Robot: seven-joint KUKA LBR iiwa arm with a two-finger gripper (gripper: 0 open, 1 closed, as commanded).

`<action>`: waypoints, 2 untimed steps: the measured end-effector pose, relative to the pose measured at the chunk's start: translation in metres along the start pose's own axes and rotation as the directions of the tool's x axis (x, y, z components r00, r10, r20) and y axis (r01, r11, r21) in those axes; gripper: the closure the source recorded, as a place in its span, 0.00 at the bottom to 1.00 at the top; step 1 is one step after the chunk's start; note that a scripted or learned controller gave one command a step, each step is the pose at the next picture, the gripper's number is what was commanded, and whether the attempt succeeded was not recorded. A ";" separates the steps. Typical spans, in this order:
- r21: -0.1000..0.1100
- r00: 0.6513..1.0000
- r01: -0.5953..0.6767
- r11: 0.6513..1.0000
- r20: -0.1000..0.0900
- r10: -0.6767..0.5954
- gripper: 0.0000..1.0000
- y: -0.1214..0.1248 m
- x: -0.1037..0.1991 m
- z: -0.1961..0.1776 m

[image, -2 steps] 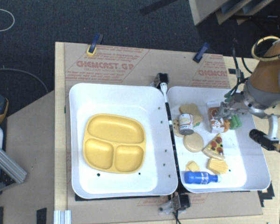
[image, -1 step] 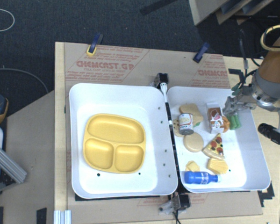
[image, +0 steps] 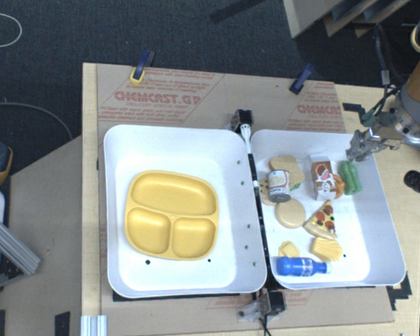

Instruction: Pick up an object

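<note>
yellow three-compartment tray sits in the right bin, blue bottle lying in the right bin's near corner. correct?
Not quite. The camera view shows the yellow three-compartment plastic tray in the left white bin, not the right. The blue plastic bottle does lie on its side at the near edge of the right white bin.

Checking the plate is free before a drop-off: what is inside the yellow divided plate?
All three sections of the yellow plate look bare. It sits alone in the left bin. Whatever lies beneath the plate is covered.
</note>
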State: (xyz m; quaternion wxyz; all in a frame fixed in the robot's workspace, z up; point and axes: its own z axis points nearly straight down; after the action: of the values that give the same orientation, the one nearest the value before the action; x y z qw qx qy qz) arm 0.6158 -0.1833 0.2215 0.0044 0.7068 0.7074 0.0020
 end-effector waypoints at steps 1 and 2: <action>0.009 1.000 0.005 1.000 -0.006 -0.005 1.00 0.011 0.054 0.007; 0.004 1.000 0.005 1.000 -0.005 -0.005 1.00 0.015 0.102 -0.010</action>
State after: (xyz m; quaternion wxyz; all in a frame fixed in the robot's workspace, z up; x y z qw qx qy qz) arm 0.6304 -0.0815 0.2317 0.0015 0.7048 0.7094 0.0022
